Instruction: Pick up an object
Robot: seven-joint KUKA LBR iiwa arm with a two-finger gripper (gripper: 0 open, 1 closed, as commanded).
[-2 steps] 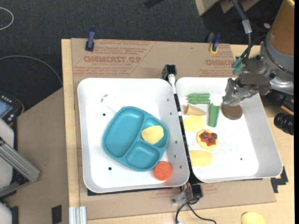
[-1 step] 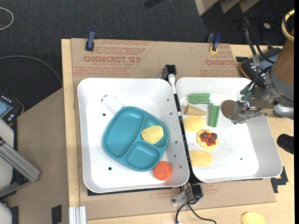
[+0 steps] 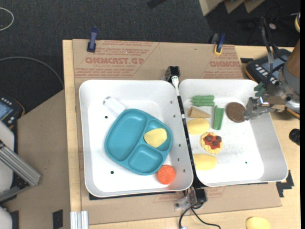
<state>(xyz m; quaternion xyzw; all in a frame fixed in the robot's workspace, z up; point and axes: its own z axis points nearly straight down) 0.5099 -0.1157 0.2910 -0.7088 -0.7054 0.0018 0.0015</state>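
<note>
Even, fairly bright overhead light, no hard shadows, just soft dark edges under the blue tray [image 3: 137, 141] & along the white bins [image 3: 93, 128], whites near blown out w/ mild glare, overall low-res & a bit soft, dark carpet [image 3: 43, 13] grainy.

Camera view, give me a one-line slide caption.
Gripper hovers beside a brown disc in the right bin; teal tray fills the left.

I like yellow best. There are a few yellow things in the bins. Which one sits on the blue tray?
The yellow piece in the left bin, lying in a compartment of the blue tray. The other two lie on the right bin's floor.
</note>
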